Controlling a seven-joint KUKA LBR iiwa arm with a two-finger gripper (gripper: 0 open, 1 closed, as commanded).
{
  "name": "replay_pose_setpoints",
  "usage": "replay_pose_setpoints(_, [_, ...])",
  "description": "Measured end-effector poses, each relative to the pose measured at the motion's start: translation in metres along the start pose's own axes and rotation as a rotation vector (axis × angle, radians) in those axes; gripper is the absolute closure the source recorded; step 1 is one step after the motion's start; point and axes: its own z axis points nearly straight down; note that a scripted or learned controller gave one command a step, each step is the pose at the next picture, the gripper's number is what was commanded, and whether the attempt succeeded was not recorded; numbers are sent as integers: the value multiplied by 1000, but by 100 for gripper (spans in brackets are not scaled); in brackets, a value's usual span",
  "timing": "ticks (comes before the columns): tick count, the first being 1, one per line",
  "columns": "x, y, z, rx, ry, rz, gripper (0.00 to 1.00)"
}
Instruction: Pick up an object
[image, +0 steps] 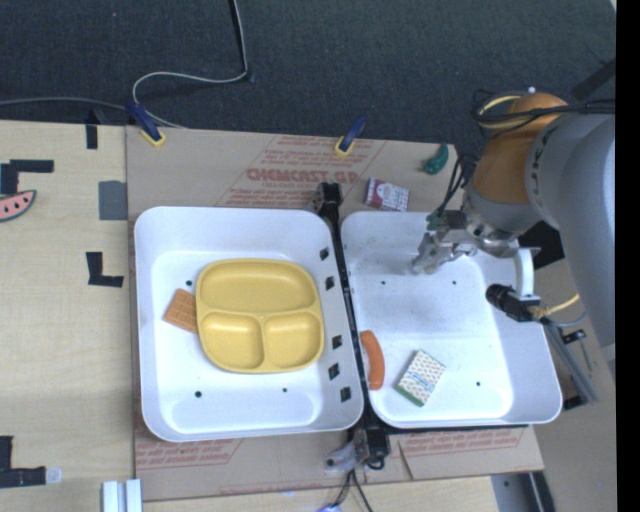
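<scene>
The counter (60, 330) is seen as a pale wooden surface, and a sheet of printed cardboard (290, 170) is laid on it beneath the two bins. The arm (560, 170), grey with an orange band, is seen reaching in over the right bin's far right corner.

The left bin (160, 300) is set directly beside the right bin (520, 390), their inner walls touching along a row of black clips. Most of the left bin's floor is taken up by a yellow divided tray (262, 312), which lies flat with its three compartments facing up. A small tan cracker-like piece (180, 311) is seen just left of the tray, partly tucked under its rim.

Relative to the right bin, the end effector (432, 255) is found over the far part of the floor, near the middle of the far wall. Whether the fingers are open or closed cannot be told, and nothing can be seen between them.

An orange sausage-shaped object (373, 359) is lying against the right bin's left wall, in the near half. A small patterned packet (421, 377) is lying flat just to the right of it, in the near middle of the right bin, well apart from the end effector.

Beyond the right bin's far wall, a small red and white packet (386, 194) is lying on the cardboard.
</scene>
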Motion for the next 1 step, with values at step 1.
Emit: replay_pose_setpoints(1, [0, 0, 0, 0, 0, 0, 0])
